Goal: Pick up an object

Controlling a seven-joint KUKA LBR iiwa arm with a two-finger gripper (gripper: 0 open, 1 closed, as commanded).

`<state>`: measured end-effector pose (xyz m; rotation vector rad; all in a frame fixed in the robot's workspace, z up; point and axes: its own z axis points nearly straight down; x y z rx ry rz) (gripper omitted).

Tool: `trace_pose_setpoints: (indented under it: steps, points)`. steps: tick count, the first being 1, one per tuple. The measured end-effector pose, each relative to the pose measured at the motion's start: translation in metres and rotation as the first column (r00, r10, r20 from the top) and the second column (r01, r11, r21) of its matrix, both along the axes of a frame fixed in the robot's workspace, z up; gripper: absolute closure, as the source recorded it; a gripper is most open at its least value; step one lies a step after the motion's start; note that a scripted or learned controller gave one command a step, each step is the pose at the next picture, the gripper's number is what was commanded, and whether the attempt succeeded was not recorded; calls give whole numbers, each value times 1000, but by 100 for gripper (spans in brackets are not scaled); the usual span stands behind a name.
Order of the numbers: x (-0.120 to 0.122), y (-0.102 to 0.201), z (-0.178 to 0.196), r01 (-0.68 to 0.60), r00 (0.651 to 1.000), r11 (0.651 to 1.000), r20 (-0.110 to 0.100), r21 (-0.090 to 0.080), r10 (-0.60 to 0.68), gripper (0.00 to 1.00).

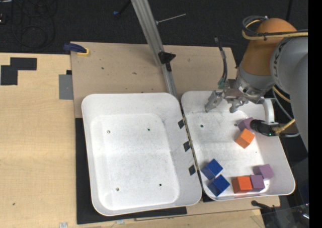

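My gripper (223, 104) hangs over the far end of the right bin (201, 101), fingers spread apart with nothing between them. An orange block (245, 138) lies in that bin to the right of and nearer than the gripper, with a small purple piece (246, 123) just behind it. At the bin's near end sit two blue blocks (213, 167) (219, 185), a red-orange block (243, 183) and two purple blocks (264, 171) (257, 182). The gripper touches none of them.
The left bin (90, 106) sits beside the right one, with black clips (186, 145) along the shared rim. A slanted aluminium bar (151, 35) rises behind the bins. The arm's orange band (264, 46) is at the right.
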<state>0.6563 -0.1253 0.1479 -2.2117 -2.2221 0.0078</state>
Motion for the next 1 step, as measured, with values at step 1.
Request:
trace_pose_setpoints:
  steps: [1]
  points:
    - [-2,1,-54,0,1000,1000,-1,0,0,0]
